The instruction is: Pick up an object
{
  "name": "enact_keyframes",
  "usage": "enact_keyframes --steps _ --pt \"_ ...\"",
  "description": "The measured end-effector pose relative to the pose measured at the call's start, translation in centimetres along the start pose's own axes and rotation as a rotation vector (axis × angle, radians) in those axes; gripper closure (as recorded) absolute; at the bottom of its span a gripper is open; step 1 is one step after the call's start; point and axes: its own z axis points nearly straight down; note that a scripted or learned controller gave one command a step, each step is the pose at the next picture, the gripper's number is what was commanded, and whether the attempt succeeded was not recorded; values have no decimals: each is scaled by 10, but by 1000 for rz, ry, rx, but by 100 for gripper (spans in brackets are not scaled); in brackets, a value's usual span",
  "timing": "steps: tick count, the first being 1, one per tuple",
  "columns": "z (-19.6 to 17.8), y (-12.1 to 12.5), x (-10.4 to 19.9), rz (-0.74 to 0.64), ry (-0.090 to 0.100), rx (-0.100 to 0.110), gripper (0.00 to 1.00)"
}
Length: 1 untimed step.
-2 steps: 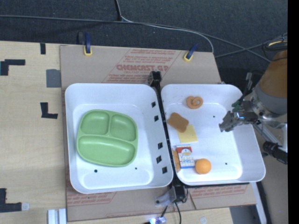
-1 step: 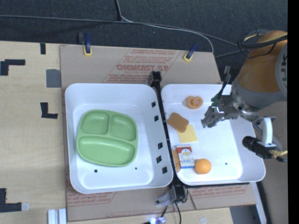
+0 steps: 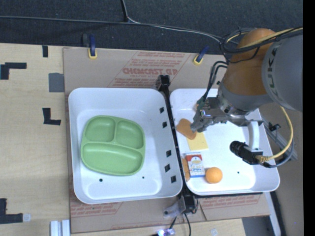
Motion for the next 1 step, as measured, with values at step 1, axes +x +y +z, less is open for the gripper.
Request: enact_keyframes --steps 1 --pt "-4 6 61 -1 0 -1 100"
